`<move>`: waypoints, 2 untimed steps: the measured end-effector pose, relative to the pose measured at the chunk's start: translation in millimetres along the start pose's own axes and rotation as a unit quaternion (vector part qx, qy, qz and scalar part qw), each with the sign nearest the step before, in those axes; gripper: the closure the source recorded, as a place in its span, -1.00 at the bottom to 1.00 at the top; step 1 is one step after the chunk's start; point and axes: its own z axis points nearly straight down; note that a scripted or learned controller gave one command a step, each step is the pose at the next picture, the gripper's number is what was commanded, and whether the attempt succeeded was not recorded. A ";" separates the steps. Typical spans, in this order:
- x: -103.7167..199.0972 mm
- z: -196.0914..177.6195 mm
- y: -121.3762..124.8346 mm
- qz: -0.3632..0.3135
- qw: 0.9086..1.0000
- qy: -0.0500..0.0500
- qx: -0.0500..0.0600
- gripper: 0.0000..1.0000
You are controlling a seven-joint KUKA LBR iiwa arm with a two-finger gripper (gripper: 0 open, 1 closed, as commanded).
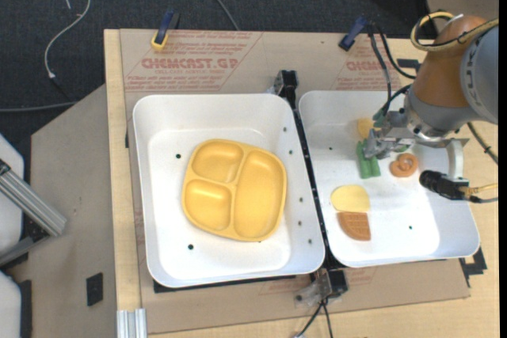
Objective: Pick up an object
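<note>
Right white bin (444, 241), on the desk. The robot's jaws (379, 140) hang low over a green rectangular block (368, 162) that lies just under and slightly toward the camera from the tips; whether the jaws are apart or together cannot be told. Risk: a small yellow piece (364, 127) and a round orange toy (405, 165) crowd the block, so a descent off-centre may nudge it aside or pinch a neighbour. The divided yellow plastic plate (235, 188) lies in the left bin (158, 249), well apart.
</note>
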 end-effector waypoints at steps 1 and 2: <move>-1.4 -63.4 7.8 0.000 1.000 -0.002 -0.004 1.00; -1.4 -118.3 9.7 -0.001 1.000 -0.002 -0.004 1.00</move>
